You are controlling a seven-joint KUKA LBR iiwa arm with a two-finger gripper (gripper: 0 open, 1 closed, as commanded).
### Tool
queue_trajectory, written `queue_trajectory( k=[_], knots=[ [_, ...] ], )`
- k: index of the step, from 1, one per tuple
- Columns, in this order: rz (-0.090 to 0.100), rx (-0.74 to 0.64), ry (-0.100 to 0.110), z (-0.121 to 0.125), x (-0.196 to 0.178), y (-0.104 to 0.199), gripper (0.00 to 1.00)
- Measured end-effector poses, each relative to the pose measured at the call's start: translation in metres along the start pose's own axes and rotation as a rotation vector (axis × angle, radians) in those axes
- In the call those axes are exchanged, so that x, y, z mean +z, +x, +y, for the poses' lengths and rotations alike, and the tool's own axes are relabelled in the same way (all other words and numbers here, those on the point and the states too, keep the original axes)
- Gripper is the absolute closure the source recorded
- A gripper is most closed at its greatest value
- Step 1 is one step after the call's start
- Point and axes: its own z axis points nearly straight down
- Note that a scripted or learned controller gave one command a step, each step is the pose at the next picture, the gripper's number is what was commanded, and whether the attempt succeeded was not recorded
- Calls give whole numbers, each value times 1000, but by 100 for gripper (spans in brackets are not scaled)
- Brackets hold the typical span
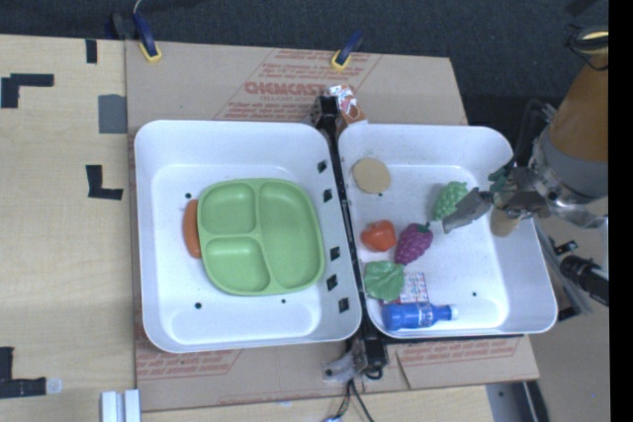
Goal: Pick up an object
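Observation:
The right bin [482, 272] holds several small items. Among them are a tan disc [372, 176], a green bumpy toy [451, 200], a red tomato-like piece [378, 235], purple grapes [413, 242], a green leafy piece [384, 280] and a blue bottle [417, 315] lying along the front wall. My gripper [484, 216] hangs over the right side of this bin, just right of the green bumpy toy. It stands open, with one dark finger [463, 213] reaching toward that toy and nothing between the two fingers.
The left bin [163, 168] carries a green divided plate [262, 235] with an orange carrot-like piece [189, 227] against its left edge. A small printed card [414, 289] lies by the leafy piece. A shiny wrapped thing [341, 103] sits on the cardboard behind the bins' divider.

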Motion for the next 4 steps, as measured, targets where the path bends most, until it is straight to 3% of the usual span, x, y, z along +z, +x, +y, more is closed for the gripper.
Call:
queue_trajectory(
  k=[2,3,4],
  knots=[
    [0,1,-2,37,169,36,0],
    [-3,2,-4,37,159,34,100],
    [0,-1,0,85,71,110,100]
  ],
)
